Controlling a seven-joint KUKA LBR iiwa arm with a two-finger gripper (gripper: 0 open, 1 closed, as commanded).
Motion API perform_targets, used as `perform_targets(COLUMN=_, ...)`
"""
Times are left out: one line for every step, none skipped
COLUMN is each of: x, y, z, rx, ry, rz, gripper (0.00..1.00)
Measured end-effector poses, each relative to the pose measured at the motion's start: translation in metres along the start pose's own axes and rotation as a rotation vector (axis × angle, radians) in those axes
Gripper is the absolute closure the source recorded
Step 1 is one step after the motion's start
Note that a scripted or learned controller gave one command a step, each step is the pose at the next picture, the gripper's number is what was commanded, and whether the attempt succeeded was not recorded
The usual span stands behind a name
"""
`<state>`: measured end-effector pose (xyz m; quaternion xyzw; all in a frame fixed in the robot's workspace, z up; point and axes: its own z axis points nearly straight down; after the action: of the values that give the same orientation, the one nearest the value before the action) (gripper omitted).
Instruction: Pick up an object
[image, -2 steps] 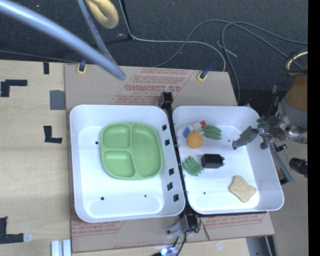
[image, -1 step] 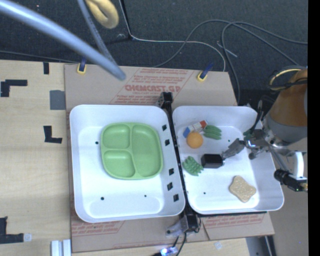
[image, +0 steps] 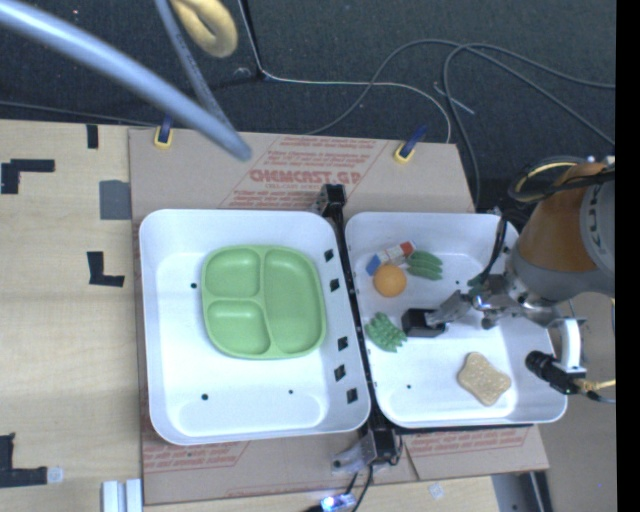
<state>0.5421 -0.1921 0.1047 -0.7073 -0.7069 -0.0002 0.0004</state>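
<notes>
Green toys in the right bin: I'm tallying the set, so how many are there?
2. One green toy lies near the bin's far side, right of the orange ball. The other lies near the left wall, beside the gripper, which may hide more.

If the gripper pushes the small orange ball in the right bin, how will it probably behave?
The small orange ball looks round and smooth, so it would likely roll away and may slip from a pinch. It seems light. The green leafy toy close beside it could stop it.
</notes>
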Motion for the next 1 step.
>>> perform_targets(x=0.0013, y=0.0050, z=0.0098, rx=-0.004, ry=0.007, rz=-0.006, gripper=0.00)
